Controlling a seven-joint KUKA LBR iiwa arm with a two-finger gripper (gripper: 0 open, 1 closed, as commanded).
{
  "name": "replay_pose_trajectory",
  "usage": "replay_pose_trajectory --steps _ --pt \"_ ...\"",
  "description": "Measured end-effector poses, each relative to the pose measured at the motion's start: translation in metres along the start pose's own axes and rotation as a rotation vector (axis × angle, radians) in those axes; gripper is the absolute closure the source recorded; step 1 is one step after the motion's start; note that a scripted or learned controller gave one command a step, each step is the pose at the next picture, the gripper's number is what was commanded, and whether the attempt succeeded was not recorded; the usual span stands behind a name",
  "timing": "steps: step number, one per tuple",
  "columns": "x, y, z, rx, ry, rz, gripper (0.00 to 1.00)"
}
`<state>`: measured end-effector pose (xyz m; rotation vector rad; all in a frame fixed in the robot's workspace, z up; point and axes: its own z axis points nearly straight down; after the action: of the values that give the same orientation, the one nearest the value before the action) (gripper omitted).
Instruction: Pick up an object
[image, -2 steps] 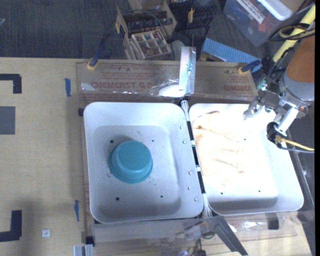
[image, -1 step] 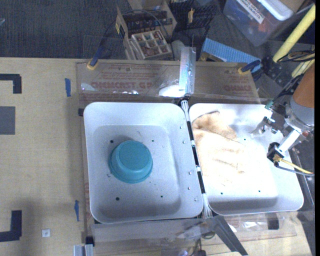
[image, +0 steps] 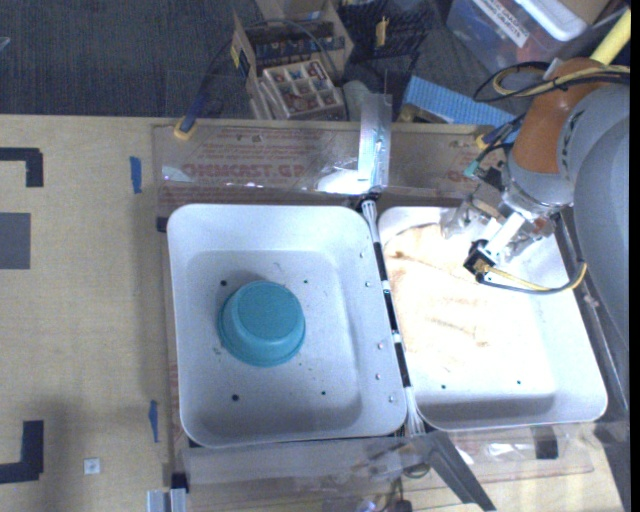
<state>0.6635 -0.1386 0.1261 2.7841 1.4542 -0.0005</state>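
Left bin (image: 195, 400) up front has the teal bowl (image: 262, 322) sitting dead centre, looks upside down. Arm (image: 548, 135) bends in over the right bin's (image: 520, 405) far end, gripper (image: 462, 224) near the back wall, well apart from the bowl. Whether it's wide or narrow, can't tell.

The bowl (image: 262, 322) is showing a plain teal blue. The left bin (image: 190, 250) is looking white with a few dark specks, and the right bin (image: 480, 400) is showing white with brownish streaks. The arm (image: 610, 200) is showing grey with its orange band (image: 545, 130). The table (image: 80, 320) is showing pale wood with black marks (image: 25, 167) and bits of blue tape (image: 135, 174).
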Motion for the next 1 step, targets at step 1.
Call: replay_pose_trajectory --steps 1 --pt "-0.0301 -0.0358 0.0375 -0.006 0.004 -0.201 0.00"
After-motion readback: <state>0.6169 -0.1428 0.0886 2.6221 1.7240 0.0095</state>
